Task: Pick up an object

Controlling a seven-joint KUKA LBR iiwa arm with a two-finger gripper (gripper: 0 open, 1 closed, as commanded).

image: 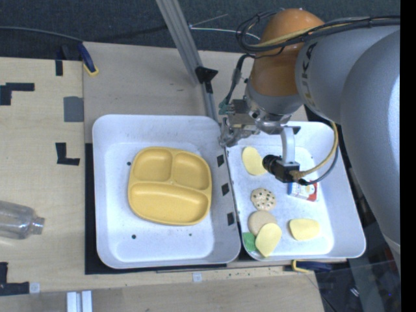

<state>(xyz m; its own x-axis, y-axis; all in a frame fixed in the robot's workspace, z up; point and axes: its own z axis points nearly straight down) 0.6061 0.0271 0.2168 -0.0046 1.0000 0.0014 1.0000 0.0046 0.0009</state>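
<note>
My gripper [229,135] hangs over the far left corner of the right bin [344,229], close to the wall between the two bins. Just to its right lies a pale yellow oval piece [251,159]. Further toward the front of this bin are a speckled cookie [262,198], a beige round piece [259,220], a yellow-green piece [269,238] and a yellow wedge [303,229]. A small red, white and blue packet [304,190] lies behind the wedge. I see nothing held in the gripper.
A yellow divided plate [170,184] fills the middle of the left bin [110,174]. A black cable fitting [275,167] on the arm hangs over the right bin. A slanted metal post [185,41] rises behind the bins. A clear plastic bottle [16,220] lies on the bench at far left.
</note>
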